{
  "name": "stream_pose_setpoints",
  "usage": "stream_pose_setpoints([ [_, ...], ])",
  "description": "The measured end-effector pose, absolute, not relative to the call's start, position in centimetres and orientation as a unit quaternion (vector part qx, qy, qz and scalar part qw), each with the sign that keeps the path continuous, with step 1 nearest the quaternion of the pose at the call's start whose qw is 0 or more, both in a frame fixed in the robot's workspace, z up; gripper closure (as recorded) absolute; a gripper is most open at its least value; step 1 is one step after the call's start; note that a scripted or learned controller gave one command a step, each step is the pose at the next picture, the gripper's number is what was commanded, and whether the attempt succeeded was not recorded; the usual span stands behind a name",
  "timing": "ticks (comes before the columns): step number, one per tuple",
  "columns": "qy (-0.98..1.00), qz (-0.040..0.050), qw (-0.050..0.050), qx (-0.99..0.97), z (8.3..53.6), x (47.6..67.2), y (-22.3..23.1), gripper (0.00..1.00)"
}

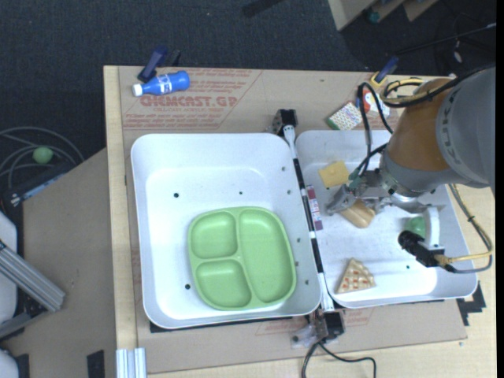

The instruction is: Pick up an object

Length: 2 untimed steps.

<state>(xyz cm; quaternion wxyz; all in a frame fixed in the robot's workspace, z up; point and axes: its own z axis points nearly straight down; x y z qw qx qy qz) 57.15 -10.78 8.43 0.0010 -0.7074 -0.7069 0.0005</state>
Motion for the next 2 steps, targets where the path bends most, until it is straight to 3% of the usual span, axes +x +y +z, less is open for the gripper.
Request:
stream_pose_setpoints([
  [1, -0.707, 0.0001, 0.000, -0.707, 9.4, 57.2, -10.8, 1.00],
  [2, -0.708, -0.0009, 0.000, -0.706, 18.5, 58.9, -3.7, 1.00],
])
